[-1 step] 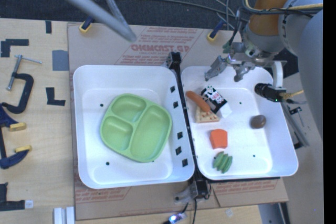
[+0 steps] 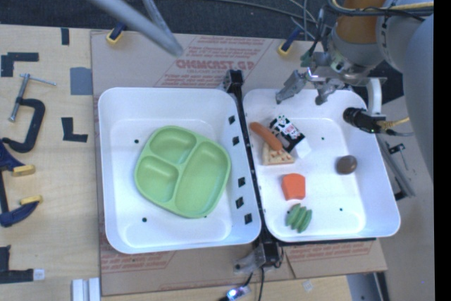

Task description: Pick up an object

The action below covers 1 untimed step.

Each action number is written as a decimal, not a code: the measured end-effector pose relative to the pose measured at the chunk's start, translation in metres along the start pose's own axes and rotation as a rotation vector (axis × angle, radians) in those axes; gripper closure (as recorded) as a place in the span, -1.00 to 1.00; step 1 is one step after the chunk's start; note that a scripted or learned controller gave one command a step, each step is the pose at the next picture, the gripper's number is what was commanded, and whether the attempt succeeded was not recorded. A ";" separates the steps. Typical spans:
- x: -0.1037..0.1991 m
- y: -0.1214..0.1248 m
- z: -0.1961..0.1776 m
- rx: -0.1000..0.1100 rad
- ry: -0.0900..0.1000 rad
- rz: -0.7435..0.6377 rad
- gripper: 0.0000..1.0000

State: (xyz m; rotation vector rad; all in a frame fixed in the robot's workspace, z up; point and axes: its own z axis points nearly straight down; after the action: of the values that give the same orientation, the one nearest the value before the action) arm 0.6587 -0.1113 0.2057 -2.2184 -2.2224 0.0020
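Observation:
The right bin (image 2: 373, 215) holds a small pile at its upper left: a black-and-white patterned piece (image 2: 286, 129), an orange carrot-like stick (image 2: 266, 134) and a tan cracker-like square (image 2: 277, 156). An orange block (image 2: 294, 186) and a green pod-like piece (image 2: 299, 217) lie lower down. A brown round lump (image 2: 346, 164) sits to the right. My gripper (image 2: 306, 89) hangs over the bin's upper edge, open, nothing between its fingers, above and right of the pile.
The left bin (image 2: 116, 116) holds a green divided plate (image 2: 184, 170). A black divider (image 2: 243, 151) runs between the bins. Clamps (image 2: 25, 120) lie on the bench at far left. A black cable connector (image 2: 361, 119) sticks out beside the arm.

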 end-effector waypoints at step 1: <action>-0.003 0.002 0.063 0.003 -0.001 0.000 -1.00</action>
State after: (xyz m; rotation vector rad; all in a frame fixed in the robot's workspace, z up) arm 0.6608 -0.1141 0.1424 -2.2173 -2.2214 0.0074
